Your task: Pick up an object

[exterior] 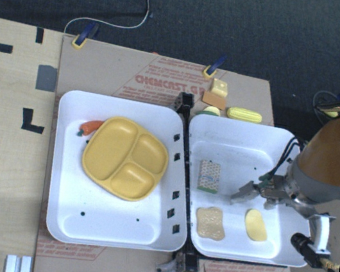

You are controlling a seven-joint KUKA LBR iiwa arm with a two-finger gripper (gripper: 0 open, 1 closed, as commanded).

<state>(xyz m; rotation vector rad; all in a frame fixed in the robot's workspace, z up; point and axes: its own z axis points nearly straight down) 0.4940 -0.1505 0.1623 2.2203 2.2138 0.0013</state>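
Camera view showed the two-finger gripper (258, 192) open and empty just beside the pale yellow oval piece (257, 225); closing there risked grasping only air above the right white bin (242, 133).

Three loose things lie flat on the floor of the right white bin (241, 138): a green-and-white speckled rectangular sponge (209, 175) near the middle, a tan, rough slice of toast (211, 223) below it, and a smooth pale-yellow oval piece (257, 225) beside the toast.
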